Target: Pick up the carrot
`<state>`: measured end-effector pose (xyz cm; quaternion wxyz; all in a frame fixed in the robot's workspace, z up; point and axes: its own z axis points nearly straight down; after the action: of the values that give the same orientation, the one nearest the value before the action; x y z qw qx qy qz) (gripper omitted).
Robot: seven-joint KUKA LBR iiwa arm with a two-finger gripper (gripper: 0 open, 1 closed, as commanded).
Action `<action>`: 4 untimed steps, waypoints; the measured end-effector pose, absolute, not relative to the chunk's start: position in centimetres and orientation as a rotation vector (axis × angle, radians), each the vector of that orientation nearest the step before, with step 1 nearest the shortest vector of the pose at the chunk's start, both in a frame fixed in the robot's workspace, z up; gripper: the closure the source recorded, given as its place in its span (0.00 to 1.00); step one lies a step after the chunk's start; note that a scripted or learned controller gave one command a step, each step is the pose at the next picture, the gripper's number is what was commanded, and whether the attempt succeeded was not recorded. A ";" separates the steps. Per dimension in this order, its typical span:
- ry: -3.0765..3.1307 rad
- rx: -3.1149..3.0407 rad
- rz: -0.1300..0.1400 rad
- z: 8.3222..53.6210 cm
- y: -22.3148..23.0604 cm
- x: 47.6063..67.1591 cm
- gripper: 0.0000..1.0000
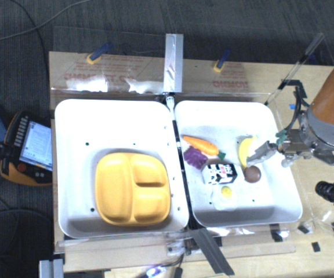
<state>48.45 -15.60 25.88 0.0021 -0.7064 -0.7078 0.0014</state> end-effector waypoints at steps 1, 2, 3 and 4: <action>-2.391 -2.031 0.004 21.3 -7.1 54.7 0.00; -2.623 -1.721 0.003 18.6 -3.2 52.9 0.00; -2.705 -1.593 0.005 18.2 -5.7 57.6 0.00; -2.706 -1.590 0.001 18.3 -6.6 57.9 0.00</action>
<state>57.90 -6.63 18.25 0.0018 -0.5066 -0.8622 0.0003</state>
